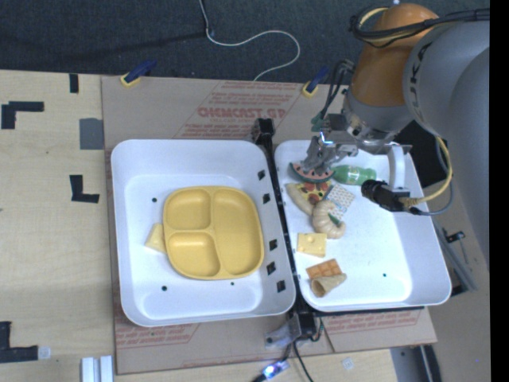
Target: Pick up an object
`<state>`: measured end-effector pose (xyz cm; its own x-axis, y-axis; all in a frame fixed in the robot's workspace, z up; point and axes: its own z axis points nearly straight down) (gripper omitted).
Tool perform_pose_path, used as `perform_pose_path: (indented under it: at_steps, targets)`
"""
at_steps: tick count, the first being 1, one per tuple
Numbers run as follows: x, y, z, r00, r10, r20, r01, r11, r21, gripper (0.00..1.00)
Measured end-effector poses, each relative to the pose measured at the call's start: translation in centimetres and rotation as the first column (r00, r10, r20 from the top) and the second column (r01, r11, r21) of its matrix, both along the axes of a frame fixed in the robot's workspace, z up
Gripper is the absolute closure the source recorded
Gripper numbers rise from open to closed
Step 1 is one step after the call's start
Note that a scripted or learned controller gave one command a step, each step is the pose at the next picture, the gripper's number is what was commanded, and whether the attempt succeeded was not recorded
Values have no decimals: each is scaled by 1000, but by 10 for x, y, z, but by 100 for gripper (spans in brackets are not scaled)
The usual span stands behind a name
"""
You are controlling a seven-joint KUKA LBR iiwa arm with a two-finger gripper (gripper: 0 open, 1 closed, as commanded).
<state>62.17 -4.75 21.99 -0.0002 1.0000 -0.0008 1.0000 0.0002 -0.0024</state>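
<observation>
- A wooden surface (48, 237) fills most of the frame, with a sheet of brown cardboard (223, 110) lying on it under two shallow white bins. Dark carpet runs along the top of the frame, crossed by a thin white cable (238, 38).
- The grey arm (453, 62), with its orange band (390, 54), enters from the upper right of the frame and reaches down over the upper left part of the right bin.
- The left bin (135, 173) sits in the centre left. It holds a yellow divided plate (213, 231) with three compartments. A yellow wedge (154, 237) pokes out from under the plate's left edge.
- The right bin (398, 277) sits in the centre right, touching the left bin along a row of black clips.
- The gripper (320, 159) hangs over a cluster of small toy foods in the upper left of the right bin. Whether its jaws are apart or together cannot be told, nor whether they touch anything.
- Just below the gripper lies a round reddish piece (310, 173), and right of it a green object (354, 174).
- Below these, close together, lie a yellow banana-like piece (301, 199) and a beige lumpy piece (328, 220).
- Lower down, apart from the cluster, lies a pale yellow square (312, 244).
- Nearest the bottom edge of the right bin lies a tan waffle-textured piece (326, 275).
</observation>
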Motion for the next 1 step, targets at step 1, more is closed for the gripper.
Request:
perform_pose_path:
  at_steps: [1]
  targets:
    - [7,0,-5,1000,1,1,-1,1000,-1,100]
